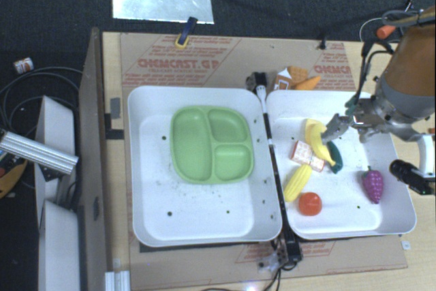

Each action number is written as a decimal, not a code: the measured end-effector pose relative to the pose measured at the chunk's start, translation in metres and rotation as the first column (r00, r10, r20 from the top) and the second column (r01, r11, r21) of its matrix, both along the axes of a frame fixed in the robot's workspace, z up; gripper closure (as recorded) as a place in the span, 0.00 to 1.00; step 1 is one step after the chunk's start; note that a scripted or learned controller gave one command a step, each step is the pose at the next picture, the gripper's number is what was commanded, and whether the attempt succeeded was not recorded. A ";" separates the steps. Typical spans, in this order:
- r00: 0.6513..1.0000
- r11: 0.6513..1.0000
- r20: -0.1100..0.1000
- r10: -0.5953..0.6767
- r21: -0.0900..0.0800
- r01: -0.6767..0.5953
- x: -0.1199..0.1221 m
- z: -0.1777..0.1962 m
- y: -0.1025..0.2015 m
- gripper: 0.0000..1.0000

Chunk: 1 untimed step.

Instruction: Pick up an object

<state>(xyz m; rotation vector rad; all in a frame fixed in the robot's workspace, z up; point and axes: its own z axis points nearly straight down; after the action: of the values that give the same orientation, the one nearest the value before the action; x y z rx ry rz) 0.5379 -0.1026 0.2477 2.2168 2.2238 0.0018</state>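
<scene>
At the near edge of the worktop the two shallow white bins sit side by side, their inner rims touching along the middle; nearest in the right bin lies a red tomato, and just beyond it, almost touching, a yellow corn cob slants up toward the left; well to the right of these a purple bunch of grapes lies alone near the bin's right wall; farther in, a small red and white block sits just above the corn, touching or nearly touching a yellow banana that runs down its right side; a dark teal piece lies against the banana's lower end; the gripper hangs over that end of the banana and the teal piece, reaching in from the right under the grey arm with its orange band, and whether its fingers are spread or pressed together cannot be told from here, nor is any object seen between them; the left bin holds a green divided plate lying flat near its centre; beyond the bins, on the cardboard, an orange carrot-like toy rests just past the right bin's far rim; farther still a yellow and blue clip sits at the cardboard's far edge.
</scene>
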 end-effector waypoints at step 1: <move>1.000 1.000 -0.004 0.002 0.000 -0.002 0.063 -0.119 -0.013 0.00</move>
<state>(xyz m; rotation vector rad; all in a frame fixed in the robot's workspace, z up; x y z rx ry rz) 0.6008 -0.1158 0.1284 2.2163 2.2277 -0.0027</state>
